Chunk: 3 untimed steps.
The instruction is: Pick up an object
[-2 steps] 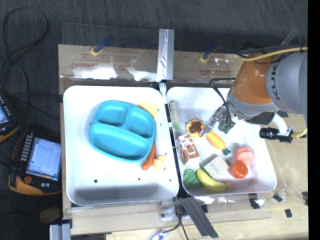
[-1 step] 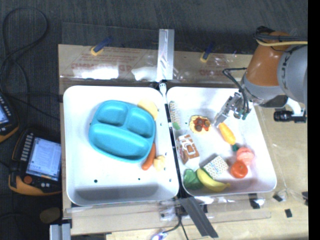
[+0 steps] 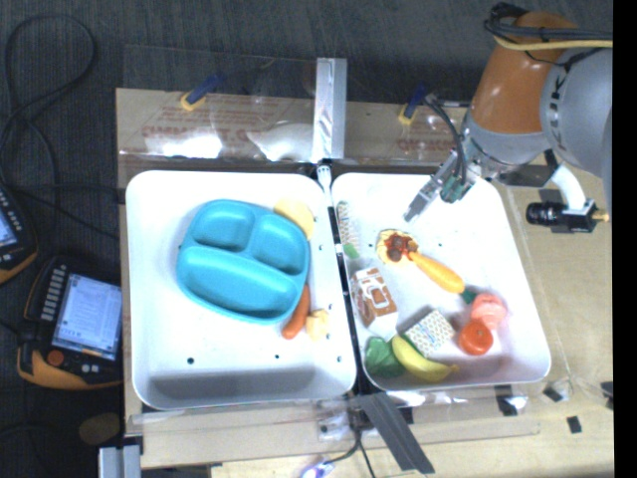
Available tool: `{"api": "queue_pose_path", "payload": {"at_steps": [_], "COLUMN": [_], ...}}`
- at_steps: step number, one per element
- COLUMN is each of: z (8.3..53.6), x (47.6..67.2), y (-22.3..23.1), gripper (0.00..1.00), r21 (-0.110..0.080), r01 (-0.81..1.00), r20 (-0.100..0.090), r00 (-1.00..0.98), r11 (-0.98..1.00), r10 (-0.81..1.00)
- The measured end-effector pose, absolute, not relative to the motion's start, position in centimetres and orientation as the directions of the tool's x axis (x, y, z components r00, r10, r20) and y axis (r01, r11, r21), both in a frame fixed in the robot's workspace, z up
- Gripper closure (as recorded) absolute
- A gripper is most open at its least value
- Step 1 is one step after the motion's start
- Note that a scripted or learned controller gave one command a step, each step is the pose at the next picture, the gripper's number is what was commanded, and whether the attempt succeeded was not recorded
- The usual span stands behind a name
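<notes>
My gripper hovers over the far part of the right bin, open, with nothing between its fingers. Just below it and a little to the left lies a brown and red toy, joined by a yellow-orange carrot shape. Further forward are a brown and white box, a checkered block, a banana, a green piece, a red tomato and a pink piece. A ribbed comb-like piece lies along the bin's left wall.
The left bin holds a blue divided plate, a yellow piece, an orange carrot and a small pale chunk. The arm's orange band rises at the back right. Devices and cables lie left of the bench.
</notes>
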<state>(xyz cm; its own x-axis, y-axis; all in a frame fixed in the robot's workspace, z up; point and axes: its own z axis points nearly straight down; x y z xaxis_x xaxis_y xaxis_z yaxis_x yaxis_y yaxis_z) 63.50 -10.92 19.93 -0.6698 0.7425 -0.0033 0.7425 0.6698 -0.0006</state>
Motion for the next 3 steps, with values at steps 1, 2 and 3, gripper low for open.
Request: {"api": "queue_pose_path", "payload": {"at_steps": [1,2,3], "z": [17.8,10.4,9.1], "x": [59.6,57.7,53.4], "y": [-14.4,-10.6,-16.1], "gripper": [1.0,1.0,1.0], "r21": [-0.002,-0.004,0.014], "r01": [0.779,0.997,0.947], "r20": [-0.002,-0.002,0.001], "r00": [-0.627,0.074,0.322], "r11": [0.627,-0.074,-0.322], "r10": [0.779,0.997,0.947]}}
